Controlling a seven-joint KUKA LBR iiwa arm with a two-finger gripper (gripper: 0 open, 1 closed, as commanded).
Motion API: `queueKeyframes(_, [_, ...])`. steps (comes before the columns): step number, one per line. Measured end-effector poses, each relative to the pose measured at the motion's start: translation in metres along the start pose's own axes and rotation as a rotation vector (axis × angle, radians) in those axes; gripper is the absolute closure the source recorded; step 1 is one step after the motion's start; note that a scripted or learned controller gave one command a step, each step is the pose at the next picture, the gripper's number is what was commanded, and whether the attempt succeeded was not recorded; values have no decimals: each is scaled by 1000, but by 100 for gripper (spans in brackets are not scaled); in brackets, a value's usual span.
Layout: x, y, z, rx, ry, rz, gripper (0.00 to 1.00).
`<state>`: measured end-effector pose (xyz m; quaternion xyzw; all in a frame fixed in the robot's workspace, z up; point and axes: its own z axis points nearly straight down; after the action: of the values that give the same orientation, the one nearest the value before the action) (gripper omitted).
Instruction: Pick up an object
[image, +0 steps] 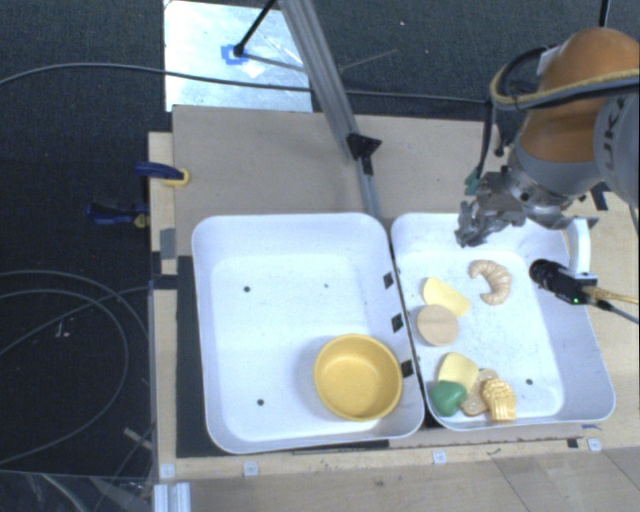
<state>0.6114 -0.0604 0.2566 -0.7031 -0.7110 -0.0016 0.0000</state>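
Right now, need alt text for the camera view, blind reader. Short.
The gripper hangs over the back of the right bin, apart from the toy food there: a croissant, a yellow wedge, a tan disc and a small pile at the front. The left bin holds a yellow bowl near its front right corner.

Arm (575, 110) (orange-banded) reaches in, jaws hanging low.
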Motion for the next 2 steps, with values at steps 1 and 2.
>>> queueKeyframes(1, [46,-6,12,2,0,1,100])
queueKeyframes(2, [97,0,10,-1,0,0,100])
